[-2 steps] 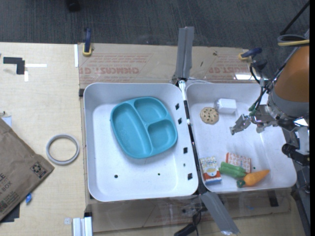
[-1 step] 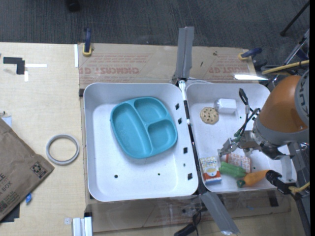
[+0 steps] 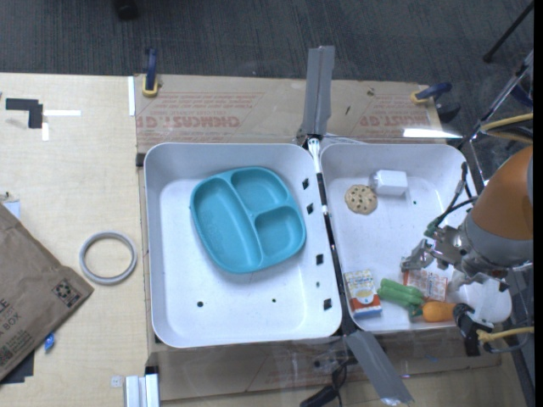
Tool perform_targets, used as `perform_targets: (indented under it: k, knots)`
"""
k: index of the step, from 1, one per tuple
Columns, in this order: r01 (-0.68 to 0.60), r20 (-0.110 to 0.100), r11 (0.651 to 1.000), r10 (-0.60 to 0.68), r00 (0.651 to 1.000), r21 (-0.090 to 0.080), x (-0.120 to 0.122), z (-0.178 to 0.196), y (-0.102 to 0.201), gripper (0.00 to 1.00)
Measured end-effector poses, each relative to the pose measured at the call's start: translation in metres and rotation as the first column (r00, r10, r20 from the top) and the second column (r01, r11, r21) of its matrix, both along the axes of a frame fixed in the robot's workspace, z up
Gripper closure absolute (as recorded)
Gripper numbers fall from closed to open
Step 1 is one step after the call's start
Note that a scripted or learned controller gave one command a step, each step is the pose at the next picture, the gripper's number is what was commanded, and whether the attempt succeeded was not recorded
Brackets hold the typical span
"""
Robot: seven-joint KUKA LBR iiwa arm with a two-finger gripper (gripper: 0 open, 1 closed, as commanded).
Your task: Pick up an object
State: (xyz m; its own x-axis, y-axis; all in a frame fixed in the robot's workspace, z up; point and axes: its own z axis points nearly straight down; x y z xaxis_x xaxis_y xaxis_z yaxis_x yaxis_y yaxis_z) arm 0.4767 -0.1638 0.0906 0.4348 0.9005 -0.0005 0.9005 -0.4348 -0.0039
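Pincer [image 3: 422,259] at 4 o'clock in rt bin [image 3: 386,227] — state unclear, cannot tell. Green toy [image 3: 399,293] just below; cookie [image 3: 361,198] w/ white block [image 3: 390,181] at 1 o'clock.

This is a robotics lab bench, not a home. Two white bins [image 3: 165,253] sit side by side on cardboard [image 3: 229,113] held down by clamps [image 3: 150,73]. Tape marks [image 3: 25,108] dot the plywood bench [image 3: 68,193], and a tape roll [image 3: 108,256] lies there. Toy food [image 3: 401,293] (plastic) fills one bin, beside a grey arm [image 3: 501,227] trailing cables.
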Motion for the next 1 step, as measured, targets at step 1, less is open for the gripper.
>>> perform_targets:
  k: [1]
  knots:
    - [0.002, -0.001, 1.0, -0.002, 1.0, 0.0, 0.0, 0.008, -0.0004, 1.0]
